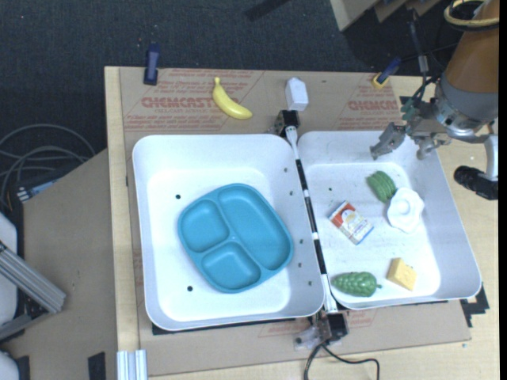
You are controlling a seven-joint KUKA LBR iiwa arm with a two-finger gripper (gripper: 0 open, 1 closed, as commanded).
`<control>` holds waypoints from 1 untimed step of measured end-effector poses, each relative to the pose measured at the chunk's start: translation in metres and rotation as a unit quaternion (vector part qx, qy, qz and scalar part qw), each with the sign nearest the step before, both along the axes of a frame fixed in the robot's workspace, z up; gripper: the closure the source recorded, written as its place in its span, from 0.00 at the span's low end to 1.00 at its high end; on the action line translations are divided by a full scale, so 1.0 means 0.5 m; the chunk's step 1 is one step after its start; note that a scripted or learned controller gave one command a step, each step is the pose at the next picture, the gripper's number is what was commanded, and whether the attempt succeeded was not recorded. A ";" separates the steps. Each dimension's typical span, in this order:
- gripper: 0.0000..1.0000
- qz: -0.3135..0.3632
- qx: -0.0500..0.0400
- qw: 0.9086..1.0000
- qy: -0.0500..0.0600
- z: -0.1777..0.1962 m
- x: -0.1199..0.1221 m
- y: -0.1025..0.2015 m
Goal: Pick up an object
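"CHEMCAST" in red across the board (pixel 178 101) behind both bins, gripper (pixel 405 139) jaws apart, nothing held.

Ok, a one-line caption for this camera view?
Open gripper hovers over right bin's far edge, nothing held; blue tray sits in left bin.

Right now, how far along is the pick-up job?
Nothing looks picked yet. The gripper hangs open over the right bin's far end, nothing between its fingers. The green pickle just below it, white piece, small carton, cheese wedge and leafy green lie in the bin. Descent, grasp and lift remain.
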State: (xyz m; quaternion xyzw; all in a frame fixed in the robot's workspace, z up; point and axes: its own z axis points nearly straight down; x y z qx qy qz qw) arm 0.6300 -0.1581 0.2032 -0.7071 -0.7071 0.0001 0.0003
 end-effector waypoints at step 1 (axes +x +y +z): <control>0.00 0.000 0.000 1.000 0.001 -0.231 -0.013 0.001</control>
